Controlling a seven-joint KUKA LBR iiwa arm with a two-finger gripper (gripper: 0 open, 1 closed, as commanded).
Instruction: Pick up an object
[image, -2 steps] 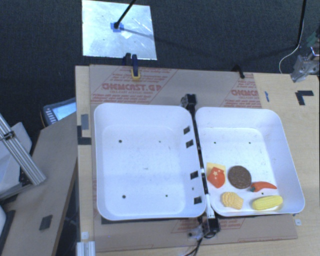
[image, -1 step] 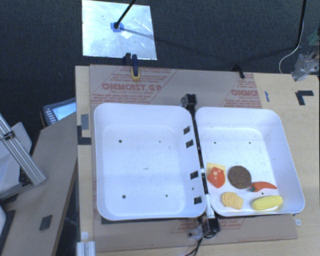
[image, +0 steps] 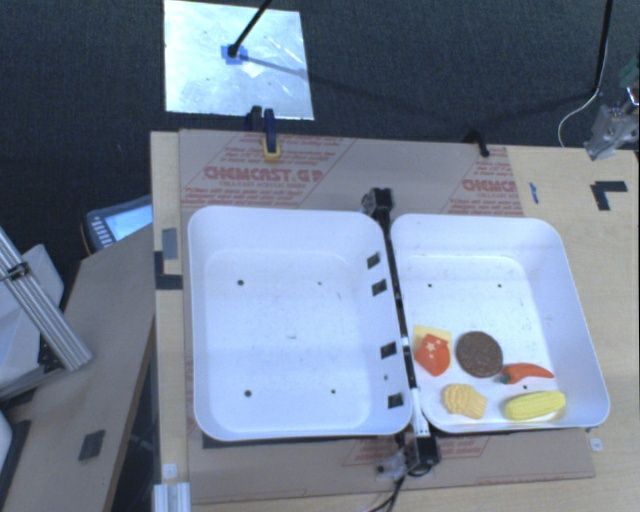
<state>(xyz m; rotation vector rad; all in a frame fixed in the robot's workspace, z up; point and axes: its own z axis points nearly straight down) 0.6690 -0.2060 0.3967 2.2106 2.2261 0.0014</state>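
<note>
Gripper (image: 612, 128) hung parked beyond the right bin (image: 560, 250), probably keeping the camera's view clear; spread or pinched, couldn't tell. Corn (image: 534, 404), brown disc (image: 479, 353) and neighbours huddled in its near corner.

Wooden bench (image: 330, 165) has a sheet printed CHEMCAST GP (image: 262, 172) laid flat on it — two shallow white bins, left bin (image: 285, 225) and right bin (image: 560, 260), sitting on top, touching.

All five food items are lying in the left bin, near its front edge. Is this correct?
Not quite: they lie in the right bin, not the left bin. The camera view shows the brown disc, red pepper, corn cob, yellow piece and red-and-yellow piece near its front edge.
</note>
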